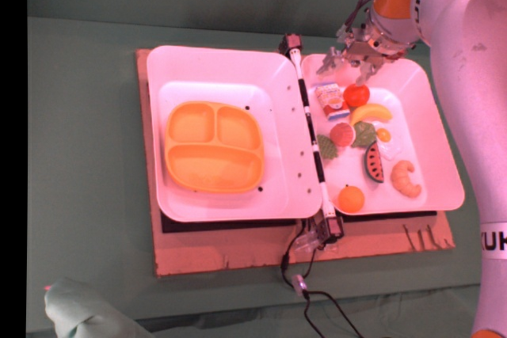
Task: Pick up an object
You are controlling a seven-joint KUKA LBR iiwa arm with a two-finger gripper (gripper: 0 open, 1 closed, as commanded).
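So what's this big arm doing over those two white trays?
The arm's gripper hovers over the far end of the right bin, which holds toy food: a juice box, tomato, banana, watermelon slice, croissant and orange. Nothing is visibly held. The left bin holds an orange divided plate.

Legible text: the letters "KU", the start of a maker's name cut off by the frame edge, are printed in black on the grey arm (475,131) at lower right. Print on the small carton (330,98) cannot be read.
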